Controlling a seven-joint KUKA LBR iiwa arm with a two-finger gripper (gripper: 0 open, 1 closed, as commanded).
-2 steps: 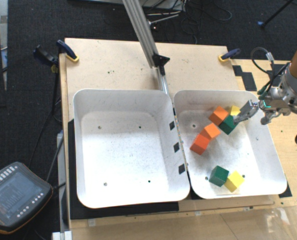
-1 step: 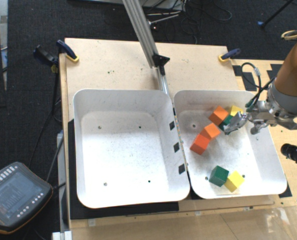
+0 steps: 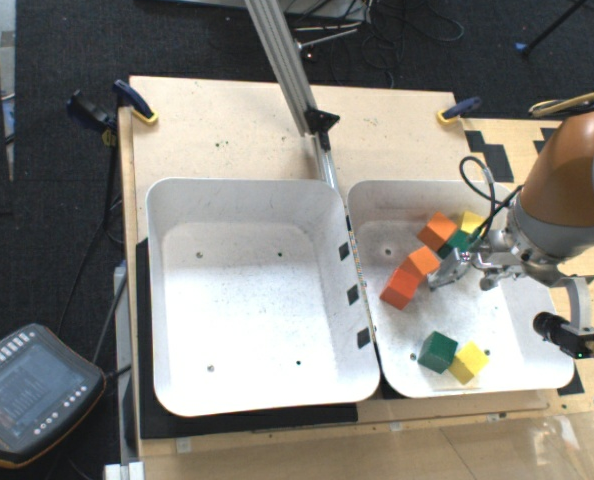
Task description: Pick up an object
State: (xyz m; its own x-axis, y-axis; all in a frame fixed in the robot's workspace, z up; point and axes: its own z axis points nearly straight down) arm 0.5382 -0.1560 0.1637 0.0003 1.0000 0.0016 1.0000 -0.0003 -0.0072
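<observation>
You see the gripper (image 3: pixel 447 274) low in the right bin (image 3: pixel 537 376), right beside the orange blocks (image 3: pixel 409 276). You cannot tell its state; it is too small and blurry. The arm (image 3: pixel 562 193) hides part of the yellow block (image 3: pixel 472 222).

Arm over the right bin (image 3: pixel 537 373) with blocks
The gripper (image 3: pixel 447 273) is low beside two orange blocks (image 3: pixel 413 274); a green block (image 3: pixel 438 352) touches a yellow block (image 3: pixel 466 362) near the front
</observation>
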